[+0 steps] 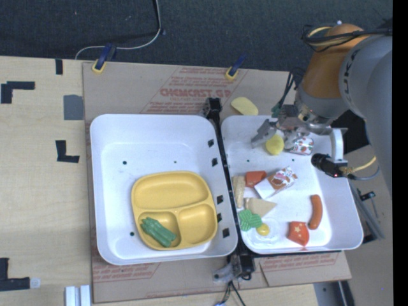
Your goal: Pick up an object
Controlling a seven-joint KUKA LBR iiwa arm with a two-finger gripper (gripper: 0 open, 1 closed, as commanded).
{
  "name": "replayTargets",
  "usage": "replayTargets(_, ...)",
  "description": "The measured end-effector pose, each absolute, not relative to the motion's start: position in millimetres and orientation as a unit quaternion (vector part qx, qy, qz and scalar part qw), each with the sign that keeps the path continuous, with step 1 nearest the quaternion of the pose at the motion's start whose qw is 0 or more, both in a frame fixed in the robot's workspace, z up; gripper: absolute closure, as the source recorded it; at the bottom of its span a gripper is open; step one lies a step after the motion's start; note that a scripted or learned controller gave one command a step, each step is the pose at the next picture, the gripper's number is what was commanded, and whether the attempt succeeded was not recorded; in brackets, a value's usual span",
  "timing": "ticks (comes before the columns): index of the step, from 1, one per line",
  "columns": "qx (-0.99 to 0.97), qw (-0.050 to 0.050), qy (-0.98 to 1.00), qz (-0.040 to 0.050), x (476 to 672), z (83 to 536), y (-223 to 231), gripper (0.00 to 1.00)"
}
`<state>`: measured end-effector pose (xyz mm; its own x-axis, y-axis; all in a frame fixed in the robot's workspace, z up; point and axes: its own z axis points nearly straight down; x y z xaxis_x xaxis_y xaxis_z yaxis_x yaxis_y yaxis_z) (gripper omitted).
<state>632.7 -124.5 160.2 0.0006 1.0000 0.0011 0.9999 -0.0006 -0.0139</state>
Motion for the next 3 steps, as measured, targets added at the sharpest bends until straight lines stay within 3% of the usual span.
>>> replayTargets(1,-0.708,0.000,-0.707,0.0005,602.4,81,-145,0.00)
replayTargets(2,-0.706,-0.002,-0.709,-0.0015,670.9,85,-130,0.00)
replayTargets(3,-0.706,-0.001,-0.708,-0.0005,669.2,96,-131,1.00)
